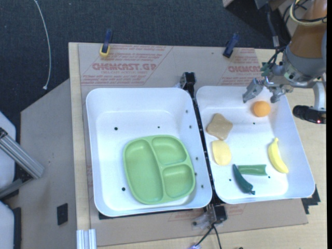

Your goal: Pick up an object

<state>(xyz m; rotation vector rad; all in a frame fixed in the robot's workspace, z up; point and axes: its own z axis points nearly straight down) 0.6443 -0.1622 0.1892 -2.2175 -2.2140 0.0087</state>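
The orange ball sits just below your gripper, whose fingers are spread wide and empty. It's likely light, smooth, prone to rolling; straddle its widest middle.

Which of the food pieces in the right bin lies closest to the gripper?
The orange, a small round ball at the far side of the right bin, just below the gripper. The banana, bread slice and the others lie nearer the camera.

Right bin centre open, food ringing it — divided plate filling left bin
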